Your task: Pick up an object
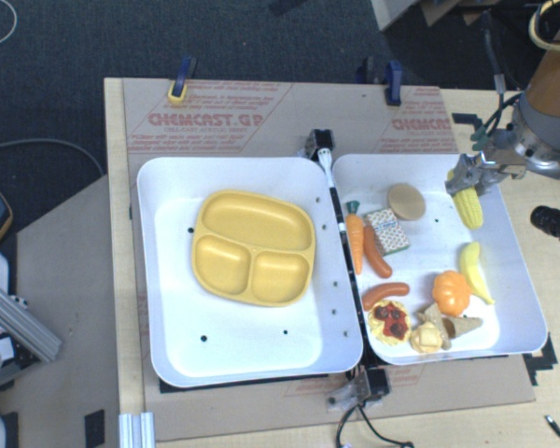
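Robot arm is hovering over toy corn at the right bin's far edge

The gripper (473,171) is hanging right above the top end of the corn cob (469,206), which is lying in the right bin (523,278) near its upper right wall; whether the fingers are parted or pinched cannot be told. A clean pick likely calls for dropping straight down and squeezing across the cob's narrow width, clear of the wall. The arm (546,119) is reaching in from the right, wrist pointing downward.
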Available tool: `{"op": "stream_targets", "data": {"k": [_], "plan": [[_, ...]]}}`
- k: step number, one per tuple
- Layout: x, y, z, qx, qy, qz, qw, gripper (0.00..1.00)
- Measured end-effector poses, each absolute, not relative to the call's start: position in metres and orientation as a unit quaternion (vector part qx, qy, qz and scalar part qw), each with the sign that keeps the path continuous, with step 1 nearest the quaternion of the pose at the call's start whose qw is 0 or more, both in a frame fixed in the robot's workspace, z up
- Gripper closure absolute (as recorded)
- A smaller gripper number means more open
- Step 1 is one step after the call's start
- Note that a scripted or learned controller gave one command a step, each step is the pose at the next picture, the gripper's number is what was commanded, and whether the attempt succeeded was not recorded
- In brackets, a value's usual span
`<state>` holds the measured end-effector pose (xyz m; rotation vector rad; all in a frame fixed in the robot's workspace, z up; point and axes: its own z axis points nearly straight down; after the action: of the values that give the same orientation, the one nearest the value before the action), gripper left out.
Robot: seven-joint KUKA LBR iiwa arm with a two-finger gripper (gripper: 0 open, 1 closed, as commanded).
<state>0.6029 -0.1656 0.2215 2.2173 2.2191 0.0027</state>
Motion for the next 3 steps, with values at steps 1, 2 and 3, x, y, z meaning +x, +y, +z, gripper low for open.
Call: {"op": "stream_targets", "data": {"k": [1,2,3], "plan": [[0.604,-0.166,0.225,0.707,0.707,0.0007,0.002,1.0],[0.595,-0.113,0.235,0.706,0.708,-0.0001,-0.001,1.0],[0.592,-0.071,0.231,0.706,0.708,-0.0006,-0.001,1.0]]}}
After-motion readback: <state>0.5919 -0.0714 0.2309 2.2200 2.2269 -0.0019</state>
